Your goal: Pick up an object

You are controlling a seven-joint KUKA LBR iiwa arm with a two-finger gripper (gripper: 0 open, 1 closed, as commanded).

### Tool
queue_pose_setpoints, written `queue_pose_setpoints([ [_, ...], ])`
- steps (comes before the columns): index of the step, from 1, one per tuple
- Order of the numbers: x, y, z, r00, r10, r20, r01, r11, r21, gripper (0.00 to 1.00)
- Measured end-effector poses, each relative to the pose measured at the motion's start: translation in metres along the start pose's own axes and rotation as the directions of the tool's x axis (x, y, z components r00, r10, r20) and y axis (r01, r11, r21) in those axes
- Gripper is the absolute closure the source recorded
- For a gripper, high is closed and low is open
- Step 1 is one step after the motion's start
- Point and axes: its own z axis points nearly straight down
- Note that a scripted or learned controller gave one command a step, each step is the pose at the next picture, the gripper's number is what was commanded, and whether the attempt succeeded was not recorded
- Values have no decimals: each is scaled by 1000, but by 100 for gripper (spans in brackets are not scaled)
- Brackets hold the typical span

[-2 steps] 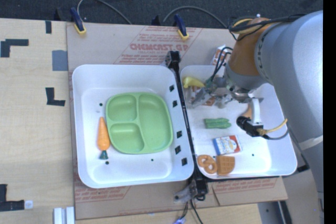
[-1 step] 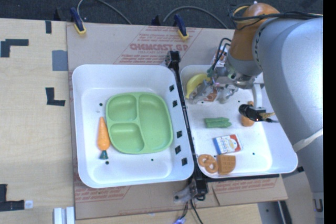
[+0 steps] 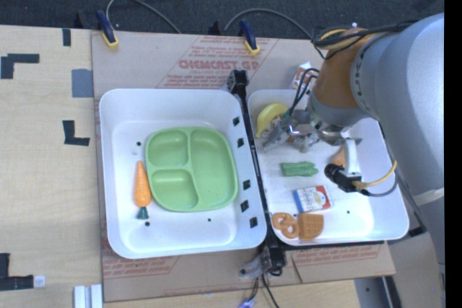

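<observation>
Right bin (image 3: 375, 227), near to far:

- Pretzel (image 3: 284, 224) and a tan toast-like piece (image 3: 311, 226), touching, at 7 o'clock by the front wall. Look like rigid toy plastic, light. Both lie flat and low, so hard to get fingers under.
- Small card/packet (image 3: 312, 198) just behind them. Thin, flat, probably slips. Poor pick.
- Green pod-shaped piece (image 3: 299, 169) near bin centre, lying 9-to-3. Narrow, light, likely stiff. Best candidate: pinch across its short width at mid-length.
- Yellow banana-like piece (image 3: 271, 114) at 11 o'clock, near the divider. Rounded, smooth, may squirt out of a pinch.

Gripper (image 3: 289, 132) sits low just in front of the yellow piece, pointing toward 9. Cannot tell its opening, and nothing visibly held.

Left bin (image 3: 115, 177): green divided plate (image 3: 191, 168) at centre, carrot (image 3: 141, 187) at its 9 o'clock, lying lengthwise. Tapered, light, easy grip mid-body, but across the divider.
</observation>
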Motion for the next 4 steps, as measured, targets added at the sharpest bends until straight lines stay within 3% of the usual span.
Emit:
queue_pose_setpoints([
  [1, -7, 46, 1, 1000, 1, -12, -1, 997, 72, 0],
  [2, -8, -3, 0, 1000, 0, -1, 0, 1000, -1, 0],
  [3, -8, -54, -1, 1000, 0, 0, 0, 1000, -3, 0],
  [4, -10, -65, -1, 1000, -1, 1, 1, 1000, -7, 0],
])
